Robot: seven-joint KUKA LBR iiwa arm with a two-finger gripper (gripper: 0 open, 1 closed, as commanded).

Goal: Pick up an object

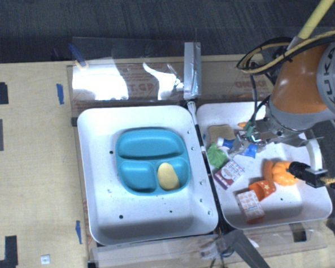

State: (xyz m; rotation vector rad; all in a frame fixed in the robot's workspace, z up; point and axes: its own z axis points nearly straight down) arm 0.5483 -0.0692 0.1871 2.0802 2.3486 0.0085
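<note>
While the grey arm (300, 85) reaches in from the 3 o'clock side, its gripper (248, 134) hangs low over the right bin (291, 207), at about 11 o'clock from that bin's middle. Whether the tool is released or clenched cannot be told, and nothing is seen grasped in it. The things to be picked lie loose in this bin. A small blue-and-white item (249, 150) sits just beside the gripper at its 6 o'clock, though contact between them is unclear. A tan piece (220, 133) lies at the gripper's 9 o'clock, near the bin's wall. A green lump (217, 155) rests at 10 o'clock in the bin, close to the divider, with a red-and-white packet (230, 172) just beside it at its 5 o'clock. An orange rounded object (278, 171) lies a little toward 4 o'clock from the middle, and an orange-and-white carton (253, 199) lies tilted at 7 o'clock, near the front wall. In the left bin (104, 211) a blue divided tray (149, 151) sits about centred, and a yellow egg-shaped thing (168, 175) lies in its compartment at 4 o'clock.
</note>
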